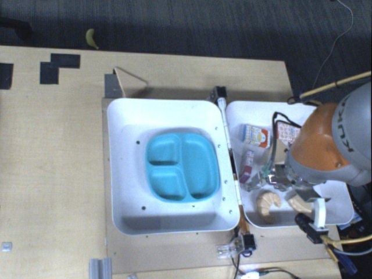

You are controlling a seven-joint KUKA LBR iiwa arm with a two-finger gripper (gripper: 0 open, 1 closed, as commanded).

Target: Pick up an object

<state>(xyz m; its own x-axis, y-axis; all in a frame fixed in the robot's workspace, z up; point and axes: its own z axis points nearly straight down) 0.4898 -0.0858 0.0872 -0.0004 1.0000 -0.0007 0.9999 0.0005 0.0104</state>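
Croissant (268, 202) lengthwise up-down in right bin (253, 218); fingers (278, 179) state unclear.

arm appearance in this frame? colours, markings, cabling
Grey KUKA arm with rounded links and a broad orange band above the wrist. Part of dark lettering shows on the grey shell near the frame's right edge. A thin black cable loops off the wrist area. The gripper end is metallic, over the right bin.
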